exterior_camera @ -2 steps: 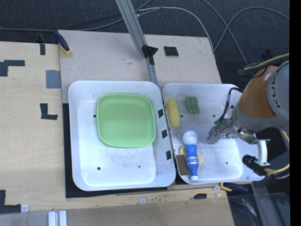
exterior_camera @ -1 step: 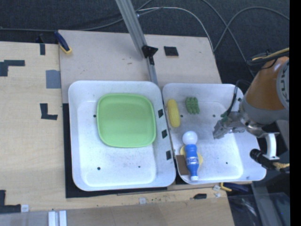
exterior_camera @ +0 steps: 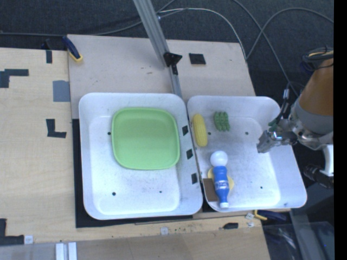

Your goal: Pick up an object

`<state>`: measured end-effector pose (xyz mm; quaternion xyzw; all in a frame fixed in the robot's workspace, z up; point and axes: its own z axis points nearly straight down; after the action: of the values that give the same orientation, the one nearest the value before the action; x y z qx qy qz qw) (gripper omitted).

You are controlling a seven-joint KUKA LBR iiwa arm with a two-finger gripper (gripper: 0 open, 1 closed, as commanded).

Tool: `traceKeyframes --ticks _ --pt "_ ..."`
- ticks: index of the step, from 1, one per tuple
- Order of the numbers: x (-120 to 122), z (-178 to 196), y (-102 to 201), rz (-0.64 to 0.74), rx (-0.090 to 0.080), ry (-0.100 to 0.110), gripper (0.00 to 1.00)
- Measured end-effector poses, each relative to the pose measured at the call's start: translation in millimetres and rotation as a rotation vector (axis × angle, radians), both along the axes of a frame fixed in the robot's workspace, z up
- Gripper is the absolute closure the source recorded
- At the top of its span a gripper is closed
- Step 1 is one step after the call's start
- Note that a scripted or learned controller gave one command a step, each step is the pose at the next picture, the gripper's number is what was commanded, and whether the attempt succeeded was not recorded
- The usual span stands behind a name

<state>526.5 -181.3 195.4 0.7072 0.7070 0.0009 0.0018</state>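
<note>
grey gripper hangs over your right bin's far edge; whether it's spread, you cannot tell. left of it lie blue bottle, yellow corn and green piece.

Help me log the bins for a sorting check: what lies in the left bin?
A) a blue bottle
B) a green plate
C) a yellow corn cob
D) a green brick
B: the green plate lies flat in the left bin, while the other items sit in the right bin.
</note>
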Motion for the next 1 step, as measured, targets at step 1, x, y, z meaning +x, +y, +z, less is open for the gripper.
traceKeyframes --ticks 1 --pt "-3.5 53.1 -9.4 0.000 0.000 0.000 1.00"
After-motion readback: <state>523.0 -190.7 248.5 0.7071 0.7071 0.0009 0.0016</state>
